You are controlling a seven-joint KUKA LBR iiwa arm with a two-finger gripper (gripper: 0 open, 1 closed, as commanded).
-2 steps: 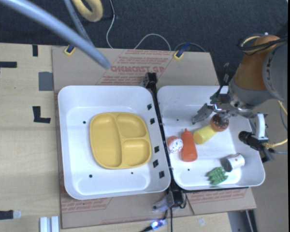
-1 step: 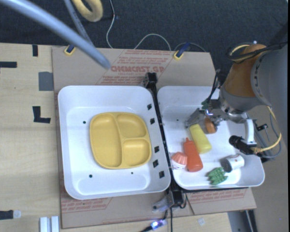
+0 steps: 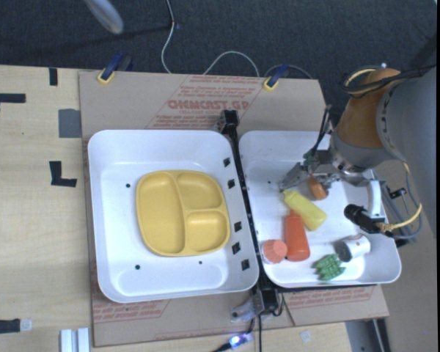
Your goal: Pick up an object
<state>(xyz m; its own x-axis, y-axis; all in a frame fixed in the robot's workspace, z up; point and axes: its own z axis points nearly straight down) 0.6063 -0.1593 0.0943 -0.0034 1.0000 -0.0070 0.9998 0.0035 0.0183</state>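
Observation:
My gripper [image 3: 309, 176] reaches in from the right and hangs low over the upper middle of the right bin [image 3: 268, 149]. A small orange-brown piece [image 3: 319, 191] lies right at its tip, partly hidden by it. Just below lies a yellow block [image 3: 305, 210], tilted. An orange-red bottle [image 3: 296, 237] lies beneath that, with a pink-red round piece [image 3: 274, 251] at its left. A green bumpy toy [image 3: 328, 267] and a white and grey cylinder [image 3: 353, 248] rest near the bin's front right corner.
The left bin [image 3: 110, 160] bears a yellow divided plate [image 3: 182, 213]. A black divider with clips [image 3: 237, 196] runs between the bins. Cables and a black fitting [image 3: 358, 215] hang off the arm over the right bin's right side.

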